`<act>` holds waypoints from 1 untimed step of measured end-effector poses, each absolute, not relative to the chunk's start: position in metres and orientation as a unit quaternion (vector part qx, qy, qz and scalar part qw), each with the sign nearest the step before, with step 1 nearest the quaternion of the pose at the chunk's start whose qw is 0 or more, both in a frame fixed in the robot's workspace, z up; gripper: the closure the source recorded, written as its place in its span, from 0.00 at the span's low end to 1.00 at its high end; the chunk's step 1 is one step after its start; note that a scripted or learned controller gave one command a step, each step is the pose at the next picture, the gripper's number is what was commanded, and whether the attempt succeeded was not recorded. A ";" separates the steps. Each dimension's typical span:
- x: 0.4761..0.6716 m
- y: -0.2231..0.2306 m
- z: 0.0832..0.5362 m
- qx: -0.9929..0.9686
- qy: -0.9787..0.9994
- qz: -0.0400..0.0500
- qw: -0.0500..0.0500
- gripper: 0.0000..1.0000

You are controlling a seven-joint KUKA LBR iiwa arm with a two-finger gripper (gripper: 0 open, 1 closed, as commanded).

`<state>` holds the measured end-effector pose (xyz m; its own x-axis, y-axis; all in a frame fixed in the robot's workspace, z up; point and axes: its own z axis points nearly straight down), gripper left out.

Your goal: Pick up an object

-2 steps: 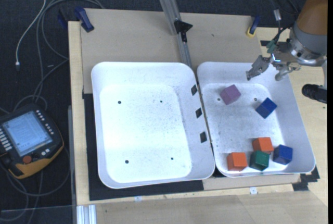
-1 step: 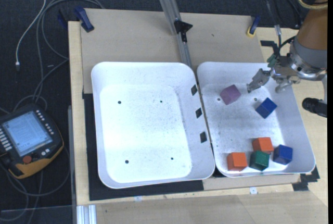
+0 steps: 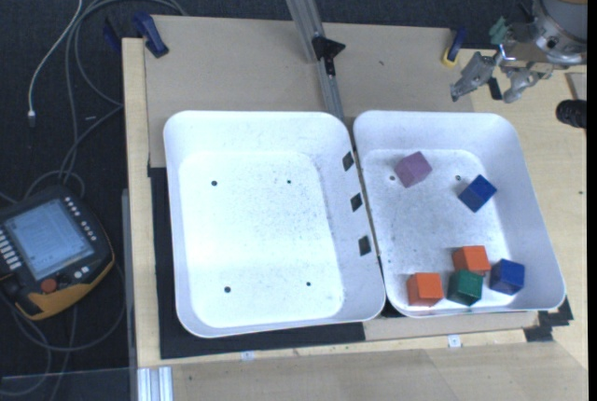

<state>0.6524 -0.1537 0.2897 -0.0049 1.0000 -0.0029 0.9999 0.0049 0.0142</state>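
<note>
Nearest the camera, 2 orange cubes [image 3: 425,288], a green cube [image 3: 465,286] and a blue cube [image 3: 507,275] cluster along the right bin's [image 3: 522,157] front wall; a purple cube [image 3: 412,169] and another blue cube [image 3: 478,192] sit farther back. Beyond that bin, the gripper [image 3: 488,86] hangs, apparently spread open, holding nothing.

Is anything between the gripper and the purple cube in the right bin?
Nothing visible. The gripper hangs above the bench beyond the right bin's far rim; the purple cube lies alone near that rim, apart from the blue cube.
</note>
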 end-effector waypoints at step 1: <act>0.661 -0.126 0.155 0.706 0.708 -0.002 -0.005 0.00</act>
